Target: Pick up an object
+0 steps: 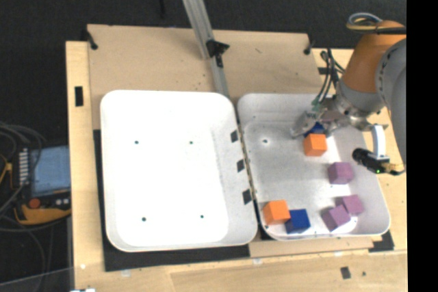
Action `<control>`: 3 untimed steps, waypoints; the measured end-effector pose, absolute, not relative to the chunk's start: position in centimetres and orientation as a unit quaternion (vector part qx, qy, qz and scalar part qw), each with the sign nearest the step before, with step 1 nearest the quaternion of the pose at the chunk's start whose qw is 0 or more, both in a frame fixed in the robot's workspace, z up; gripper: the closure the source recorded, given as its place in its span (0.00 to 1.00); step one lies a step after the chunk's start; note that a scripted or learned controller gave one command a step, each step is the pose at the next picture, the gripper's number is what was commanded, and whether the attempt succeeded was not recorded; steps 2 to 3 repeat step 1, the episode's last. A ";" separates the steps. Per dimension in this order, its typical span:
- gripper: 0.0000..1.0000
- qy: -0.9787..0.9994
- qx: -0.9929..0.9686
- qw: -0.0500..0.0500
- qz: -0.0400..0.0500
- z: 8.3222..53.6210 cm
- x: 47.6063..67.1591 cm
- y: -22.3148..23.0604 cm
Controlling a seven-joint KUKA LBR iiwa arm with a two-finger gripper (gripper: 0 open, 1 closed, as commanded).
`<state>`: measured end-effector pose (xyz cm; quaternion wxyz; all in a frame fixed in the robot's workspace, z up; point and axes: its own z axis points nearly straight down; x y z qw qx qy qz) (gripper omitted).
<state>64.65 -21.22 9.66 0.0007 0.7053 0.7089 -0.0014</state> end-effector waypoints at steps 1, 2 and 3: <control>1.00 0.710 0.704 0.003 -0.001 11.0 64.8 -21.4; 1.00 0.710 0.704 0.003 -0.001 11.0 64.8 -21.4; 1.00 0.710 0.704 0.003 -0.001 11.0 64.8 -21.4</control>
